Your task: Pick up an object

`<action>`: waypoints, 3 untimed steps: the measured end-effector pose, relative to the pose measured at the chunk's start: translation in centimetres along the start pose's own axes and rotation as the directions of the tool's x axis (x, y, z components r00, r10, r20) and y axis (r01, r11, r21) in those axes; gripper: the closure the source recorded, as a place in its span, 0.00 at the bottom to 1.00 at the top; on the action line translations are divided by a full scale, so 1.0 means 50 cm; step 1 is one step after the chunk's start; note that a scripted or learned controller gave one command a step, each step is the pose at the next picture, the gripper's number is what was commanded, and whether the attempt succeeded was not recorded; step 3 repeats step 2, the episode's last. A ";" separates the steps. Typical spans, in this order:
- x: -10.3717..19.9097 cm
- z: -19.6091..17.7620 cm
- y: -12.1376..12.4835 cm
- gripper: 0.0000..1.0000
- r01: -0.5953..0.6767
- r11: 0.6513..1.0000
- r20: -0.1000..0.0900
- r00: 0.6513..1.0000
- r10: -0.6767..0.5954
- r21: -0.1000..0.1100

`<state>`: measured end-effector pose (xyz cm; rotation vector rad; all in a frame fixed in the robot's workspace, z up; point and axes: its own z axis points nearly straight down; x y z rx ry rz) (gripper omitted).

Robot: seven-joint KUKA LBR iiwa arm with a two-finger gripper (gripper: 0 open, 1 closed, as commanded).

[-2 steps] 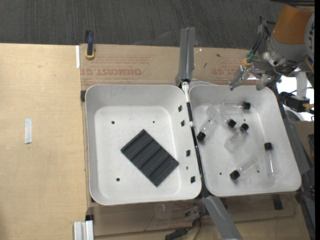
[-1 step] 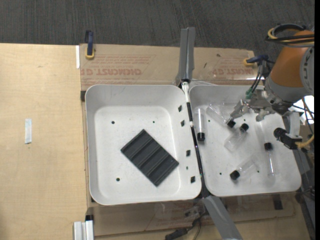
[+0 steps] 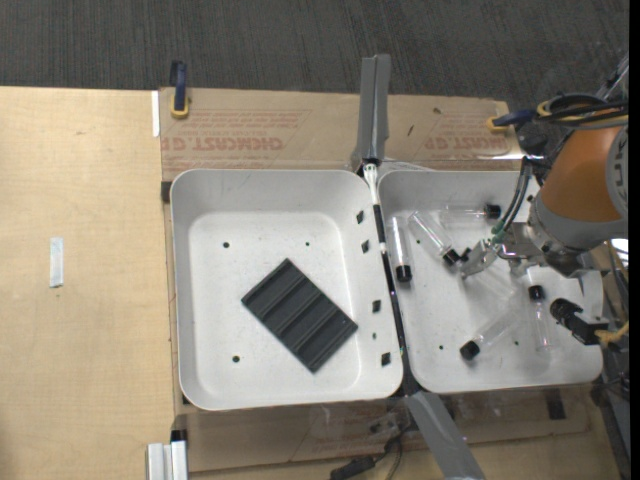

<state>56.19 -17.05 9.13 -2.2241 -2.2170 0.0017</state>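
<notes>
Bright even overhead light, soft shadows, slightly grainy, mild glare

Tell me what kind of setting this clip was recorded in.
Likely a lab bench set up for robot picking trials: two white bins, left and right, sit on cardboard held by clamps, and a grey-and-orange arm reaches over clear tubes.

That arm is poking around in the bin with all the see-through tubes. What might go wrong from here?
The clear tubes in the right bin are hard to tell from the white floor, so the gripper may close beside one rather than on it. They lie scattered at angles, some close together, so it might nudge a neighbour or have a round tube slip away. The dark ribbed block in the left bin lies well apart.
</notes>
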 end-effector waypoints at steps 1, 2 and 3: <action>-0.002 -0.018 -0.001 1.00 -0.003 1.000 0.000 1.000 0.003 0.000; 0.115 -0.257 0.062 1.00 -0.045 0.999 0.001 0.999 0.045 0.000; 0.115 -0.257 0.062 1.00 -0.045 0.999 0.001 0.999 0.045 0.000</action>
